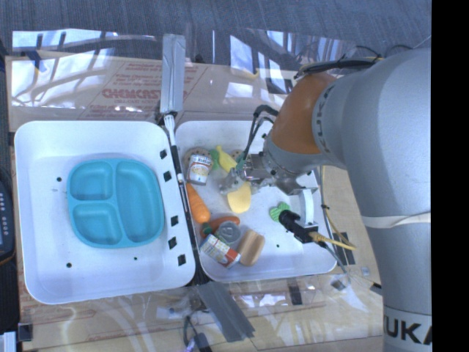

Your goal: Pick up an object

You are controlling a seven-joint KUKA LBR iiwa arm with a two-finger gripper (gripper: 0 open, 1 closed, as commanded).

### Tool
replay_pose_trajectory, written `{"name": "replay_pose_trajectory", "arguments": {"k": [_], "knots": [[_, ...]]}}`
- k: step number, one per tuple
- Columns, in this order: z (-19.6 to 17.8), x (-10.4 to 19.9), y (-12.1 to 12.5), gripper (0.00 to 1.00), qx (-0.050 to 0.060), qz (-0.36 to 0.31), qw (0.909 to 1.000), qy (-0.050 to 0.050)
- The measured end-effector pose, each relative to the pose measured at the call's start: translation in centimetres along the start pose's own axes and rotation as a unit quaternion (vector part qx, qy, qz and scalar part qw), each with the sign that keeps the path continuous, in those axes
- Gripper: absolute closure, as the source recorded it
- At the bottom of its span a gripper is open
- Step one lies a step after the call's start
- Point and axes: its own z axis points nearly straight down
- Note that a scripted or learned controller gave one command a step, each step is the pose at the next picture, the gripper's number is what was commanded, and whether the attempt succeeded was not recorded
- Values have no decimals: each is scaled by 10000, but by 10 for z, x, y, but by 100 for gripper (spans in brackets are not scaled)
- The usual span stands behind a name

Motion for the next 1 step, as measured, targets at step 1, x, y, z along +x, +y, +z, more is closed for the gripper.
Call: {"name": "replay_pose_trajectory", "arguments": {"k": [1], "knots": [[-113, 20, -22, 100, -50, -1324, 9912, -15]]}}
